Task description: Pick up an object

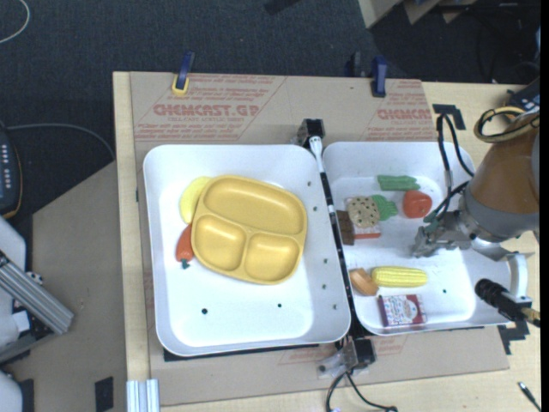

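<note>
Claw (426, 240) low in the right bin (339, 157), toward the counter's right edge; finger state cannot be told. Nothing visibly gripped. Tomato (418, 202) lies just beyond it, corn (399, 275) just nearer the front edge. Left bin (163, 256) carries a yellow tray (249, 228).

Two white bins (163, 256) on tan board with red lettering (206, 108) — left holds yellow divided tray (249, 228) over a red-orange piece (184, 245); right has green item (397, 182), red tomato (418, 202), yellow corn (399, 275), tan dotted block (364, 215), pink-red packet (401, 310) — grey arm (506, 187) with orange band.
</note>
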Available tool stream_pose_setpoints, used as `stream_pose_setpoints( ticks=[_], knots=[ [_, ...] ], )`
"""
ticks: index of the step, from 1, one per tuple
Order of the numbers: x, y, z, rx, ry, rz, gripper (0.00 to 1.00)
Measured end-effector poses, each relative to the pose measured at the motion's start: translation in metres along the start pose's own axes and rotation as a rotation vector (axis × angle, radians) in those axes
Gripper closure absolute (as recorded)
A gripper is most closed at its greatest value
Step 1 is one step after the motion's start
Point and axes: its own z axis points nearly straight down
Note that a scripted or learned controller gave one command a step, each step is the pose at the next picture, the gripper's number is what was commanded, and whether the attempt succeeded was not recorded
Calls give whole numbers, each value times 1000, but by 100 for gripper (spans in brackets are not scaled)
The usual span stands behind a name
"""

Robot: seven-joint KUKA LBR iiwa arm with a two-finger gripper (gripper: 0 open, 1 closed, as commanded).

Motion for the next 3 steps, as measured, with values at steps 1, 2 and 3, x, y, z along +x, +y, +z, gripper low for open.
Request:
stream_pose_setpoints(
  ticks=[1, 2, 3],
  knots=[
    [3, 11, -50, -6, -2, -2, 100],
    [8, 5, -99, -5, -2, -2, 100],
    [8, 6, -132, -5, -2, -2, 100]
  ],
)
